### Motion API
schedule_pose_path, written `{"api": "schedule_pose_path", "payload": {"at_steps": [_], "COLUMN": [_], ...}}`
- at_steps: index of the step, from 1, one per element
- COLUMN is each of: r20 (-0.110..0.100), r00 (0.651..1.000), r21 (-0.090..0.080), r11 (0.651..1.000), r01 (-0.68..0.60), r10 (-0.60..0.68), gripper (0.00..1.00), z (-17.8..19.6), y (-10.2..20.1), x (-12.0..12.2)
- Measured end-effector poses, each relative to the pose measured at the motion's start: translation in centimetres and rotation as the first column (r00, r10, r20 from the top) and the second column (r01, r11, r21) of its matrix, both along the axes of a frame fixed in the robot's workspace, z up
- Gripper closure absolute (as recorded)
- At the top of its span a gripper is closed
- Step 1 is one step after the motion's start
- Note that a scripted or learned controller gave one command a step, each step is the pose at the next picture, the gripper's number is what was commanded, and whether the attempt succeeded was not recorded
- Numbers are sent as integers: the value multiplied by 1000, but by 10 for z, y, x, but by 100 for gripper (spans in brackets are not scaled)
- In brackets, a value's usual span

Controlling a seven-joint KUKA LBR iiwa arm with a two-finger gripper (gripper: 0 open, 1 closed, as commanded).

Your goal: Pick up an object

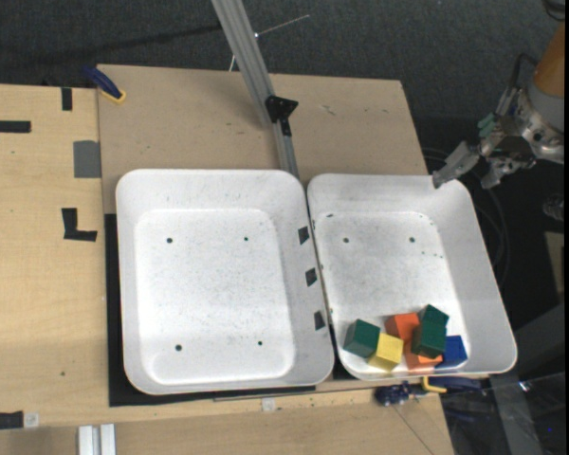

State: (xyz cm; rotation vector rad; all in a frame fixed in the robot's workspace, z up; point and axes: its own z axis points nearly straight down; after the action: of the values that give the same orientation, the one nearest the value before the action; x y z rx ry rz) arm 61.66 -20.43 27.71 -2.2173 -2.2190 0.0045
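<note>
At the right edge of the frame, above the upper right corner of the right shallow white bin (474,254), hangs the grey arm's two-finger gripper (474,159). How its fingers stand cannot be told from this slant, and nothing is seen between them. The small blocks lie bunched in the lower right corner of that bin: a dark green cube (362,336), a yellow cube (389,350), an orange block (404,326), a taller dark green block (432,330) and a blue block (454,350). The left shallow white bin (213,278) sits just beside it on the tan wooden desk (171,112).
</note>
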Motion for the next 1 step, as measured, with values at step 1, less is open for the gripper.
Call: {"api": "schedule_pose_path", "payload": {"at_steps": [1], "r20": [4], "r00": [1000], "r21": [-3], "r11": [1000], "r01": [-1], "r10": [1], "gripper": [0], "z": [3], "y": [0], "x": [1]}}
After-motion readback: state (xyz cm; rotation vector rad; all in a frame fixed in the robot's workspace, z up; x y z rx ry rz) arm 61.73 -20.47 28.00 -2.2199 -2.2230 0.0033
